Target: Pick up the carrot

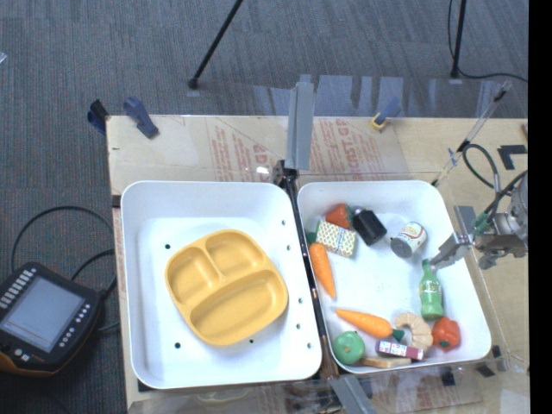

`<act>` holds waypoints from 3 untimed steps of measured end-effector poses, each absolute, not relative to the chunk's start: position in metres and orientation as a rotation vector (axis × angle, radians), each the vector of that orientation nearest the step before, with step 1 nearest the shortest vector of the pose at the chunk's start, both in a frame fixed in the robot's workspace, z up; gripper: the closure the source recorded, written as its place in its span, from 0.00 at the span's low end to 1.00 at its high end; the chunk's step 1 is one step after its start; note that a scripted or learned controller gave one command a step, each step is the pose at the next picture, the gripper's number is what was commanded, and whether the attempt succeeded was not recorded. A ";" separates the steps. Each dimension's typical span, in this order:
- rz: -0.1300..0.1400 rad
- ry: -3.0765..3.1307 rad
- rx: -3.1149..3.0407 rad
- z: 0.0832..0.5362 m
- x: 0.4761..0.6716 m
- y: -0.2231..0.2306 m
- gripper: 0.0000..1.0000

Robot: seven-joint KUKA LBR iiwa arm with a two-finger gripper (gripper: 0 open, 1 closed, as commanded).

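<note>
The counter carries two shallow white bins side by side. The left bin holds a yellow divided plate, lying a little turned. The right bin holds a mixed heap of small toys, which are probably put there loose so the program has something to choose from.

At the right edge of the right bin the arm reaches in, and its pincer hangs just over the rim, above the green bottle. I cannot tell if it is spread or pressed together; nothing is seen between its tips.

There are two carrots (so the target is not fully clear). One carrot lies along the left wall of the right bin, just beside a checkered block. The second carrot lies lower, near a green apple and a tomato. Both are well apart from the pincer, so I judge that the approach is not yet begun.
</note>
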State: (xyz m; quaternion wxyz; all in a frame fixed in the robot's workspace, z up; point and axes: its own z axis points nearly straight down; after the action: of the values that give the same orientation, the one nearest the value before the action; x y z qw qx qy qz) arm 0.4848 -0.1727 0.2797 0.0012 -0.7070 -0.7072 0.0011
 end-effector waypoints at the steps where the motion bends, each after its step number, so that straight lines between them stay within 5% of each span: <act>1: 0.005 -2.502 -1.884 0.165 0.487 -0.119 0.00; 3: 0.002 -2.678 -1.631 0.085 0.479 -0.101 0.00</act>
State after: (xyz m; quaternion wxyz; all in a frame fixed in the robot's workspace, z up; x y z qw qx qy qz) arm 0.4794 -0.1014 0.0853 0.0031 -0.5200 -0.8541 0.0005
